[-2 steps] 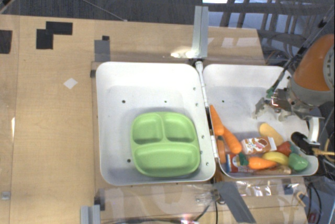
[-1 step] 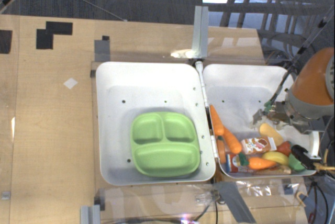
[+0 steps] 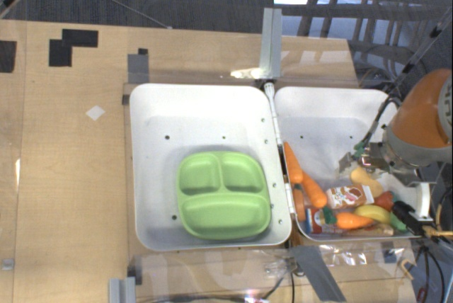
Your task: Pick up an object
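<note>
Spanning frame centre: wooden bench (image 3: pixel 71 174) bearing two white bins. Left bin (image 3: pixel 152 153) holds green divided plate (image 3: pixel 224 194), lower centre. Right bin (image 3: pixel 318 117) has toy food heaped in lower corner: carrots (image 3: pixel 303 181), labelled bottle (image 3: pixel 348 196), banana (image 3: pixel 374 212). Arm (image 3: pixel 423 121) enters at right edge; gripper (image 3: pixel 362 161) low over pile, just above pale yellow piece (image 3: pixel 365 178). Grip state: cannot tell.

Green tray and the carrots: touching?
Apart. The camera view shows the green tray in the left bin, the carrots past the divider in the right bin.
</note>
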Robot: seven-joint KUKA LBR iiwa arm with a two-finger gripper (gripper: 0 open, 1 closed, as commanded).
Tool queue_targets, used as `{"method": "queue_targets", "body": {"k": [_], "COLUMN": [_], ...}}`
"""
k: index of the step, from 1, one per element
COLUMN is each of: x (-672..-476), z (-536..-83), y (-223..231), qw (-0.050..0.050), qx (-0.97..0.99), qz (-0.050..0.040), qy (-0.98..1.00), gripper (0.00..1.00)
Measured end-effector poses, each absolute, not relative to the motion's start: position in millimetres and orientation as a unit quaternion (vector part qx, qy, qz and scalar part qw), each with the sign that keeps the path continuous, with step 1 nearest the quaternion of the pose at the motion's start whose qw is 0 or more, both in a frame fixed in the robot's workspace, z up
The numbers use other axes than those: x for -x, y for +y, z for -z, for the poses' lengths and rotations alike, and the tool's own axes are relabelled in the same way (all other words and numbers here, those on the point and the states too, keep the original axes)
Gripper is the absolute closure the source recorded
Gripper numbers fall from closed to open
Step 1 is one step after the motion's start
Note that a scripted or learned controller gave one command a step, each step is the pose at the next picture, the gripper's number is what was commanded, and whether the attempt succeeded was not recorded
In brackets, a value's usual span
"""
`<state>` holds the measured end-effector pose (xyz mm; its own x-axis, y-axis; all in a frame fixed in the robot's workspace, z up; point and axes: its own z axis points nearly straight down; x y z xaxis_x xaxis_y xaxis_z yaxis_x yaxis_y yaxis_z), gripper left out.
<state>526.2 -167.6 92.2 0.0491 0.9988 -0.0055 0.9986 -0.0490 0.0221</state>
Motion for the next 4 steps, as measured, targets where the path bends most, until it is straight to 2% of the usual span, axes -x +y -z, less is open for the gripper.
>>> {"method": "queue_targets", "body": {"k": [1,2,3,4], "x": [-518.4,-492.3,-495.3,-497.4], "z": [-92.7,-138.6,-93.6,-105.5], "y": [-99.4,-94.5,-87.2,-81.8], "qw": [0.009,0.002,0.013,0.011], "qx": [-0.714,-0.715,-0.604,-0.601], "qz": [-0.0071,-0.0017,-0.0071,-0.0106], "qy": [0.700,0.699,0.797,0.799], "gripper": [0.00,0.00,0.00,1.00]}}
